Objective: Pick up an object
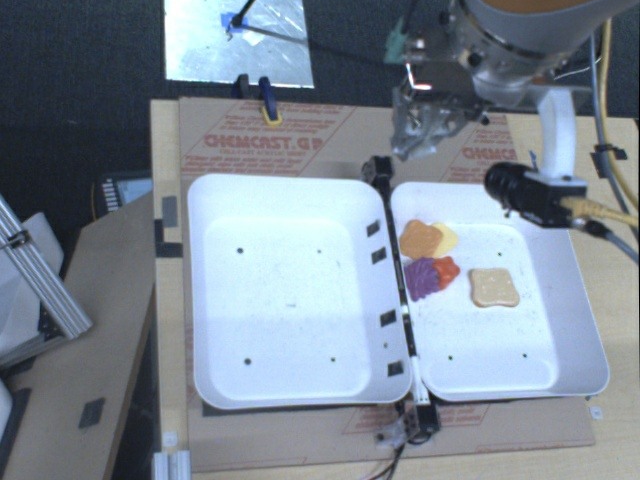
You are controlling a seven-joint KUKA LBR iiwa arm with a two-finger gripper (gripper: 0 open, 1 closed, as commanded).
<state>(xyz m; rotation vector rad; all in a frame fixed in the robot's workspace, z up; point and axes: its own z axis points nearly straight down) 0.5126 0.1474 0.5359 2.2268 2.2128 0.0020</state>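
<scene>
Gripper above the far edge, food in the right bin

Gripper (425, 133) hangs over the counter's far edge, beyond the right shallow white bin (560, 368); whether it is wide or narrow I cannot tell. A tan toast-shaped piece (494, 288), an orange piece (421, 239), a yellow piece (446, 236), a purple grape-like cluster (422, 278) and a small red piece (446, 269) lie in that bin's far left part.

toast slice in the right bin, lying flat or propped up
Lying flat: the toast slice shows its whole face on the right bin floor, apart from the other pieces.
</scene>
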